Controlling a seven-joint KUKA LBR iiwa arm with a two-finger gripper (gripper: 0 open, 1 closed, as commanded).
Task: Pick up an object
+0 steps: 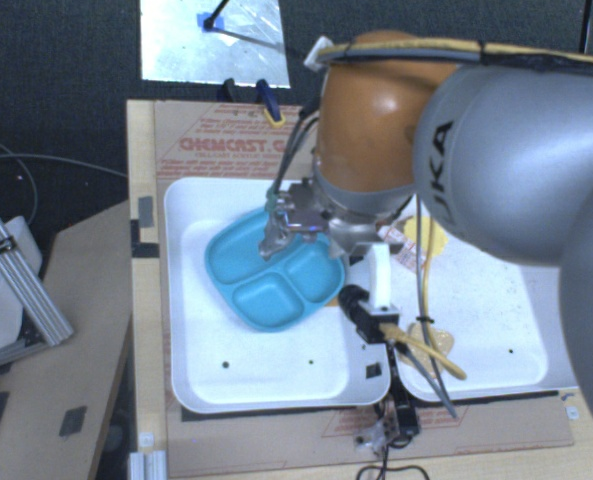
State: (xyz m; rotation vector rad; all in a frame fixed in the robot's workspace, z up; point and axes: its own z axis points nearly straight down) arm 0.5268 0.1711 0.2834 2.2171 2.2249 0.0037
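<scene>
Gripper (276,238): mine, lowered over the far right edge of the plate (266,273). I cannot tell whether it is open, closed or clamped on anything, nor whether it touches the plate.

Surface: tan bench (96,268); on it one cardboard sheet (216,140) with red print, bearing two white bins side by side, the left bin (191,368) and the right bin (506,368). Dark floor around the bench. One shiny sheet (211,23) lies beyond the cardboard, one blue clamp (269,98) sits at the cardboard's far edge, and one metal frame (16,278) stands at the left.

Plate: one, bright blue, rounded, split into three compartments, one large and two smaller. It lies in the left bin, turned askew, in the half nearer the right bin.

Right bin: one yellow item (426,233), partly behind my arm, and one wooden utensil (431,348) near the bin's left wall.
</scene>
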